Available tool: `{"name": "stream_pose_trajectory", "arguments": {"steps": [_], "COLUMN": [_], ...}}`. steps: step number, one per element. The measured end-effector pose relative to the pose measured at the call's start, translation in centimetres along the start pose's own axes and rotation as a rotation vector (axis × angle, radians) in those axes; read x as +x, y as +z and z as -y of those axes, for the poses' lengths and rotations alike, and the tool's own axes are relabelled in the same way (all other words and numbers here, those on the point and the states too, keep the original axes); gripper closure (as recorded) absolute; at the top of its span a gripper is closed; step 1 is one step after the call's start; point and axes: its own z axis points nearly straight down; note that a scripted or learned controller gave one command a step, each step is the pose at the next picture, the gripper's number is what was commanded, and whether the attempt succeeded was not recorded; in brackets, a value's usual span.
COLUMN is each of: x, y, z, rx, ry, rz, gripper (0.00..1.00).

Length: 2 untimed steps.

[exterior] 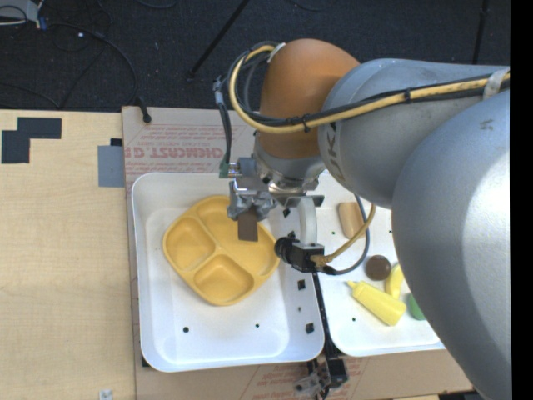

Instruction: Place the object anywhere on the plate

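A yellow plate [208, 257] with three compartments lies in the left white bin [166, 340], toward its upper middle. My gripper [247, 222] hangs over the plate's upper right rim, pointing down, with the arm's orange band and grey body above and to the right of it. Its dark tip covers a small part of the rim. I cannot make out any object at the tip. Part of the right bin is hidden by the arm.
The right bin [366, 344] holds a tan roll [350, 218], a brown round piece [377, 267], a yellow bottle-shaped toy [379, 303], another yellow piece [395, 280] and a green piece [415, 310]. A black fitting with a cable [296, 253] hangs over the divide between the bins.
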Motion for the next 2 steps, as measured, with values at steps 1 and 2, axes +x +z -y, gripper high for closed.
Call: {"name": "stream_pose_trajectory", "arguments": {"steps": [1,2], "x": [5.14,4.92], "y": [0.91,0.85], "z": [0.49,0.47], "rx": [-0.002,-0.002], "ry": [-0.001,0.002], "rz": [-0.001,0.001], "gripper": [1.00,0.00]}}
